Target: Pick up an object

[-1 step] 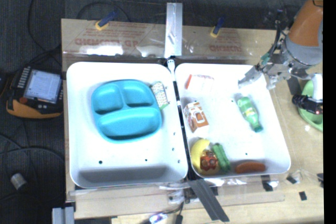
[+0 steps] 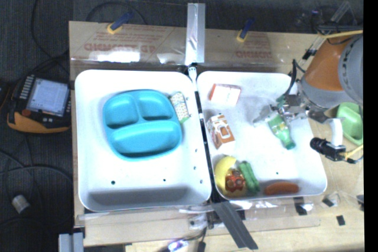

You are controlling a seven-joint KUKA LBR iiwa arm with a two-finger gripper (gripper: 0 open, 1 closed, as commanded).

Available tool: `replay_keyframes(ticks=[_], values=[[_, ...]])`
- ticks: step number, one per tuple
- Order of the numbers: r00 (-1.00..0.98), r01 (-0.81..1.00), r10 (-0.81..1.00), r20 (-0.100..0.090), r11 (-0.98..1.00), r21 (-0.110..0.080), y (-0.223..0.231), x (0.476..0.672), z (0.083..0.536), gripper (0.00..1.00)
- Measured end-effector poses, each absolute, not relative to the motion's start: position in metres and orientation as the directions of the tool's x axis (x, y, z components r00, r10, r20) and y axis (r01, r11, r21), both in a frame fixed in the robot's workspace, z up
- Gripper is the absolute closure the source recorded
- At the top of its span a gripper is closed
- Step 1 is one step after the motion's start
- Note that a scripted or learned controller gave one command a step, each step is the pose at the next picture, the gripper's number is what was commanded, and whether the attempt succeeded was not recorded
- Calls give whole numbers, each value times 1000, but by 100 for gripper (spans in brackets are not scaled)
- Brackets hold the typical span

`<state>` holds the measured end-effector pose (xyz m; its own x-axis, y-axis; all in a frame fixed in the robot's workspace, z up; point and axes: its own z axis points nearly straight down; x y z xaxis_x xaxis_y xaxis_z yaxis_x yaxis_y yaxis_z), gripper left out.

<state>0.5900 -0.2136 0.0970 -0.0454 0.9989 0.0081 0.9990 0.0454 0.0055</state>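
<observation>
The gripper (image 2: 282, 117) is down in the right bin (image 2: 307, 183), near its right wall — fingers closed around a green bottle (image 2: 283, 131), which hangs tilted just below them. Elsewhere in that bin — small cartons (image 2: 222, 130) and a yellow fruit (image 2: 223, 169).

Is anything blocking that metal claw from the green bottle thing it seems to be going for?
Nothing visible stands in the way. The tool is already right over the upper end of the green bottle in the right bin. The nearest other items, the small carton and the white box, lie well off to the side.
</observation>
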Motion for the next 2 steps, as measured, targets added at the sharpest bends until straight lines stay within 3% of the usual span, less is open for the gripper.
replay_keyframes(ticks=[1,2], values=[[-46,999,999,5,46,2,-214,589,104,100],[-99,995,995,1,99,-1,-185,563,198,100]])
